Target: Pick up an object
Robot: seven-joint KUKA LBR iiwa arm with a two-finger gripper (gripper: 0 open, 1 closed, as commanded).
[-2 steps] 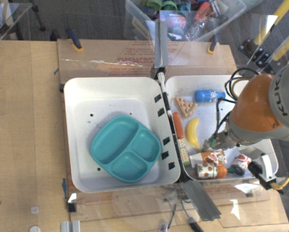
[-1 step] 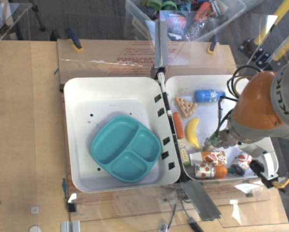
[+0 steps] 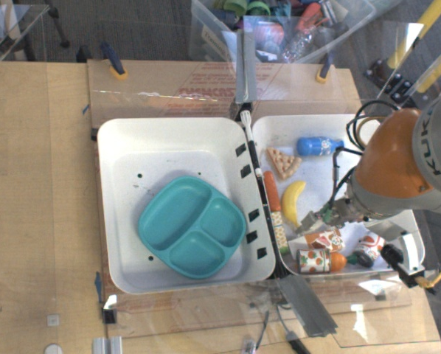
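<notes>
In the camera view two white bins sit side by side at mid-frame. The left bin (image 3: 117, 198) holds a teal divided plate (image 3: 192, 227), lying tilted toward lower centre. The arm (image 3: 397, 161) reaches in from the right over the right bin (image 3: 419, 249), and its gripper (image 3: 325, 217) hangs low near that bin's lower middle; whether it is open or closed cannot be told. Just left of the gripper lies a banana (image 3: 291, 200), with a carrot (image 3: 271, 190) beside it along the divider. Above them lie a pizza slice (image 3: 283, 162) and a blue bottle (image 3: 318, 147). Just below the gripper lie a carton (image 3: 325, 240), a can (image 3: 314, 261) and an orange (image 3: 338, 261).
</notes>
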